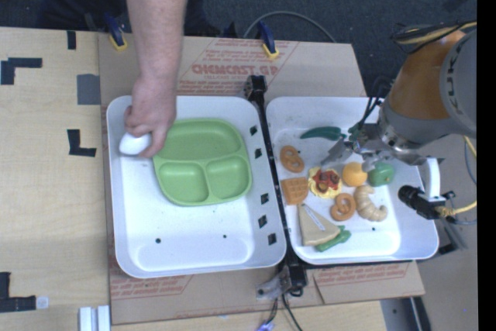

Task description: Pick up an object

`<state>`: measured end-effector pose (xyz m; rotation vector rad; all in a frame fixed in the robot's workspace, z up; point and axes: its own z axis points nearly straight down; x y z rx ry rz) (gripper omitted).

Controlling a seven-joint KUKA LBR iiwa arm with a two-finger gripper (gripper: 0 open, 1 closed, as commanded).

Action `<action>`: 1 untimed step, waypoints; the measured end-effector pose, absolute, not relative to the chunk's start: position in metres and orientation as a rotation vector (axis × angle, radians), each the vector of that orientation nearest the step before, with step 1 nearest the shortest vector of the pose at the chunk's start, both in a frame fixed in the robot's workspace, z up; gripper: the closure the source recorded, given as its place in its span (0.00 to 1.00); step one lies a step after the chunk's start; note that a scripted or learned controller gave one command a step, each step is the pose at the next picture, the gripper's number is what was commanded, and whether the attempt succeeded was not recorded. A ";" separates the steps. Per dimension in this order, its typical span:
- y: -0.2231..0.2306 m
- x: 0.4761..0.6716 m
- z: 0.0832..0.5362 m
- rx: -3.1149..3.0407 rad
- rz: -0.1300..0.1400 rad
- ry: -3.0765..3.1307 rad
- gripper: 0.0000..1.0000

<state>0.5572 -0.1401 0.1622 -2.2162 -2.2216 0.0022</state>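
Nearest the lens, a person's bare forearm (159,19) comes down from twelve o'clock into the left bin (194,256); the hand (151,120) rests at the bin's nine o'clock side and closes around a small white object (133,143); just beside it, toward three o'clock, lies a green divided plate (205,163) with three compartments. Between the bins runs a dark divider (267,167). Toy foods are gathered in the right bin (418,244): a green pepper (320,133) at twelve o'clock of the group, a brown round cookie (292,159), an orange cracker (295,190), a yellow piece with red on it (325,182), an orange ball (355,174), a pretzel (342,206), a croissant (370,204) and, at six o'clock, a sandwich wedge (319,227) touching a green bean (335,241). From three o'clock the grey arm (430,89) reaches in; its gripper (358,151) hangs over the orange ball, close to a small green piece (381,174); its fingers stand apart and nothing is seen between them.
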 end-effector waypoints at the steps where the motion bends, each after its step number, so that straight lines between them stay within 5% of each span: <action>1: -0.149 0.557 0.111 -2.220 0.000 -2.222 0.00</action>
